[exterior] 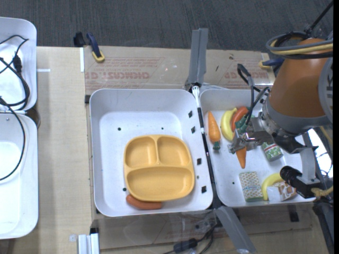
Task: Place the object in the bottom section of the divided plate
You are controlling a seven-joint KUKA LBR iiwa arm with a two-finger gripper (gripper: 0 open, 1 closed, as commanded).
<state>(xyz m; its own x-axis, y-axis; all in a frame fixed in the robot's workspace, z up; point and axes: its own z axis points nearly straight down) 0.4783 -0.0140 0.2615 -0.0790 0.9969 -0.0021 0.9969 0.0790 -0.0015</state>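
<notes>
At the near edge of the left bin (pixel 100 142) a reddish-orange sausage (pixel 144 202) lies against the front rim of the yellow divided plate (pixel 159 168), whose large bottom section (pixel 159 183) faces the viewer and whose two smaller sections sit behind it. In the near corner of the right bin (pixel 225 192) lie a pale patterned packet (pixel 250 186), a small banana (pixel 271 181) and a brown-and-white wrapper (pixel 286 191). Farther in, the gripper (pixel 239 144) hangs over the right bin with an orange carrot-like piece (pixel 242 157) directly beneath it, touching or just under its tip; whether it is actually clamped cannot be told. A small green-labelled box (pixel 273 151) sits to the gripper's right. Just left of the gripper a second carrot (pixel 213 128) lies along the bin's wall, and behind it a yellow banana (pixel 228 123) and a red-orange pepper (pixel 240 115) lie side by side. The orange-banded arm (pixel 299 86) looms above the far right.
</notes>
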